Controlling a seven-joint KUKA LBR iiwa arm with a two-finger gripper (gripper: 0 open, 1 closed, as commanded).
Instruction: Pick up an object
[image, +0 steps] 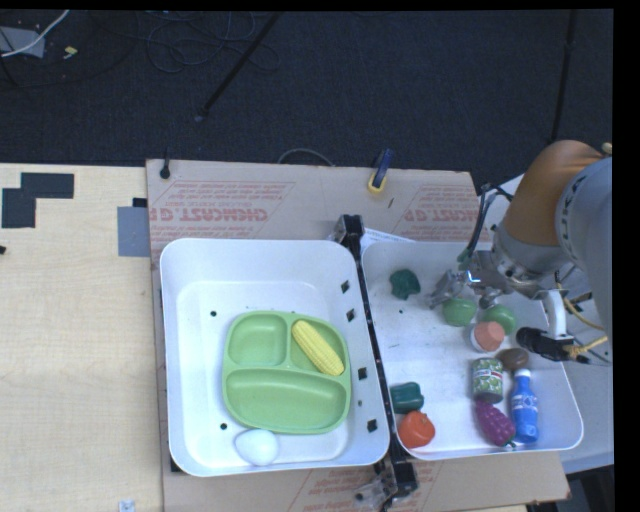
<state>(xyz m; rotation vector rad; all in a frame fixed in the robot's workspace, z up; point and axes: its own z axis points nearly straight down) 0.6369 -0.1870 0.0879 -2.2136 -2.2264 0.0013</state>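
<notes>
Light wooden tabletop carries two shallow white plastic bins side by side on a brown cardboard sheet

Left white bin: light green three-compartment plastic tray, with a yellow toy corn cob lying diagonally in its upper right compartment; small white egg-shaped object just beside the tray's lower left corner

Right white bin: grey arm with orange band reaches in from the right edge; pincer sits low over the bin's upper middle

Likely target, my guess: round green toy ball, directly under the pincer tips and touching or nearly so. Can't tell whether the pincer is spread or pressed together, and no grip is visible

Other bin contents, roughly big to small: blue plastic bottle, purple toy grape bunch, orange-red toy tomato, small labelled can, dark green toy vegetable, dark green block, pinkish round toy, light green piece, brown lump

Pinkish toy and light green piece crowd the ball on its right, so risk of nudging them
</notes>
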